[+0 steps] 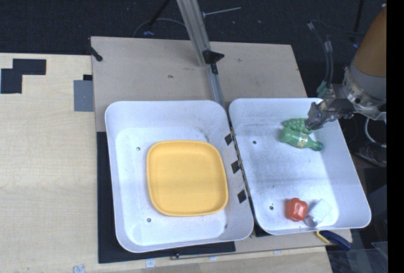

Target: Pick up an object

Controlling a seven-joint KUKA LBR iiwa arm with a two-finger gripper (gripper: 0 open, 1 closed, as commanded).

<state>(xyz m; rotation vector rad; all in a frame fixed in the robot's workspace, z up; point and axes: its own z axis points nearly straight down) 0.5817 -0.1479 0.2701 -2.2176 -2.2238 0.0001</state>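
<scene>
green toy (299, 135) | lumpy, glossy plastic, lying on its side | right bin (278, 202), upper area near the far right wall | gripper (314, 121) right at its upper right end || red object (295, 209) | small, rounded | right bin, near front rim | touching a pale clear item (317, 212) beside it

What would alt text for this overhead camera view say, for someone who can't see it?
A robot arm's pincer reaches from the right onto a green toy in the right bin; a red toy lies near that bin's front. The left bin holds a yellow plate.
</scene>
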